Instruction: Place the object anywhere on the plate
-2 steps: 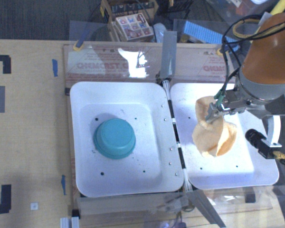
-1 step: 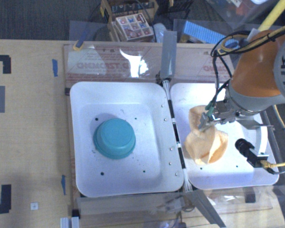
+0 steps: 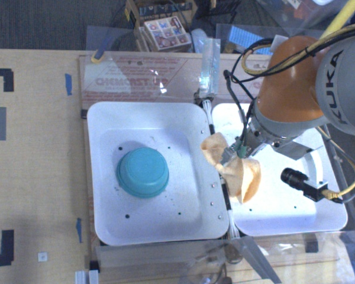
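A round teal plate (image 3: 143,171) lies in the left white bin (image 3: 106,123), left of its middle. A floppy tan object (image 3: 244,179) hangs over the divider between the two bins, one lobe up near the left bin's right wall and the other over the right bin (image 3: 296,215). My gripper (image 3: 235,153) reaches down from the orange-banded wrist (image 3: 290,78) and is shut on the object's middle, pinching it between the two lobes. The plate is well to the left of the gripper.
A black cylindrical part (image 3: 299,182) of the arm with a yellow cable sticks out over the right bin. A clear plastic sheet (image 3: 142,78) lies behind the left bin. Boxes and clutter sit on the floor beyond the bench.
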`<state>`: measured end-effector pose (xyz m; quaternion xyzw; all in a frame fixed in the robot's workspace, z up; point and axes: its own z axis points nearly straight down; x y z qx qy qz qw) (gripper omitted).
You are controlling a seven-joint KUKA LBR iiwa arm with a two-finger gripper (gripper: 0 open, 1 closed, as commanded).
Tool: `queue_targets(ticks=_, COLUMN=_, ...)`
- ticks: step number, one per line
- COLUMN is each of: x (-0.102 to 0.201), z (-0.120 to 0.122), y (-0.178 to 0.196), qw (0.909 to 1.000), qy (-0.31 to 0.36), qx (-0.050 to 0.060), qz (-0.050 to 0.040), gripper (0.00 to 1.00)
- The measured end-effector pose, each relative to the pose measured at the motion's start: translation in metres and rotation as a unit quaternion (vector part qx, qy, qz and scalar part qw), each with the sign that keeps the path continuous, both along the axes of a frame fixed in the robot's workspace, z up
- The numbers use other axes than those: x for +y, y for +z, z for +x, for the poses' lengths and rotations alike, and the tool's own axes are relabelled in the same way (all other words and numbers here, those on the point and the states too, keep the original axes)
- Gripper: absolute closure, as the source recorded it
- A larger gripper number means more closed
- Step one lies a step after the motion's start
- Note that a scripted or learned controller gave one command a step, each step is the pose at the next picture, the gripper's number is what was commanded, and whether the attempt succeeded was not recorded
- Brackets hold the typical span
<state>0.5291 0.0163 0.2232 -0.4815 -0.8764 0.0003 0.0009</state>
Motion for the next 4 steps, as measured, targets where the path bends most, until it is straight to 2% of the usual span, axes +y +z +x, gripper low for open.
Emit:
queue_targets(ticks=1, x=0.051, z=-0.003, y=0.011, qw=0.9801, qy=0.199, qx=-0.003, qz=-0.0001, gripper=1.0)
queue_targets(ticks=2, x=0.093, z=-0.004, y=0.015, qw=0.9215, qy=0.388, qx=-0.004, qz=0.0, gripper=1.0)
queue_targets(ticks=3, x=0.144, z=-0.008, y=0.009, qw=0.8774, qy=0.48, qx=-0.004, qz=0.0003, gripper=1.0)
queue_targets(ticks=4, x=0.144, z=-0.008, y=0.009, qw=0.8774, qy=0.48, qx=-0.005, qz=0.0001, gripper=0.0)
